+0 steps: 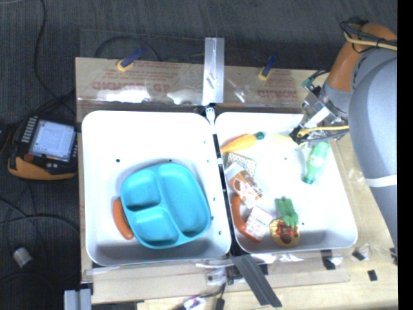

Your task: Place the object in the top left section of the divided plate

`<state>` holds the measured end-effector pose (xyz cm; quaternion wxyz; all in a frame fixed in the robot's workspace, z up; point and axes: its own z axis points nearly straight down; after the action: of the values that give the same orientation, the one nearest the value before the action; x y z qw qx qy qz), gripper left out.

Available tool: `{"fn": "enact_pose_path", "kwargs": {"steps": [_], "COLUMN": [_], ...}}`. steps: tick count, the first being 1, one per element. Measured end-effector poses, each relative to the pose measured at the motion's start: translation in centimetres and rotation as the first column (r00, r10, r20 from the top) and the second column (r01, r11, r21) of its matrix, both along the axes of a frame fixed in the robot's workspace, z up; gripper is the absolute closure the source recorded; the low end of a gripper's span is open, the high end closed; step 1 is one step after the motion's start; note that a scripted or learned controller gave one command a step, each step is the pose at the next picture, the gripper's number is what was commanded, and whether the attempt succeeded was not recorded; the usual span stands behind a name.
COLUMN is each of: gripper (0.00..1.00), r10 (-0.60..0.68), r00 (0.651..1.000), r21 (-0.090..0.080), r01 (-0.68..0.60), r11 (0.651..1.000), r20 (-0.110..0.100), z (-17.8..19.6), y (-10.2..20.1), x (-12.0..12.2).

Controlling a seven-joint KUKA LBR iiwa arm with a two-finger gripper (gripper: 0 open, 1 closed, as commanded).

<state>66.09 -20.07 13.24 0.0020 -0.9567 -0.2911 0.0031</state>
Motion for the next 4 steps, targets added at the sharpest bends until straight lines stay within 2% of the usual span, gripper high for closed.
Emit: {"fn": "enact_pose_path", "kwargs": {"steps": [4], "gripper": [1.0], "r10": [0.006], "r00": [1.0], "r21": [-0.014], "r01": [-0.006], "r11": [1.0], "r20": [-0.019], "z": [3.3], "y": [0.0], "x": [-0.3]}}
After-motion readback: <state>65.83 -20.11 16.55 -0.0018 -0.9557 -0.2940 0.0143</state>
